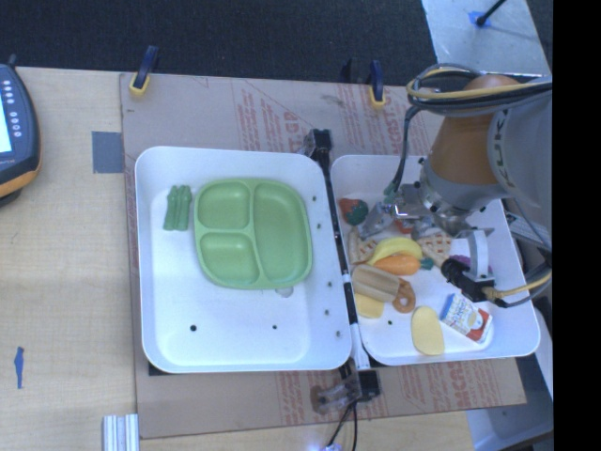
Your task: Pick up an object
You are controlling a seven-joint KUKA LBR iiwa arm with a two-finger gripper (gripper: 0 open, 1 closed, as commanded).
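My gripper (395,216) hangs low over the back of the right bin (526,346), under the orange wrist band. Just in front of it lie a yellow banana (394,249) and an orange carrot (400,264). A red and green strawberry (354,211) sits to its left. Nearer the front are a hot dog bun (376,283), a brown pretzel ring (405,297), a yellow oval piece (427,332) and a small white carton (465,318). I see nothing held in the gripper.
The left bin (169,336) holds a green divided plate (254,233) and a bunch of green beans (177,207). A black clip divider (338,252) runs between the bins. A black cable (488,289) trails over the right bin. A handheld pendant (14,130) lies far left.
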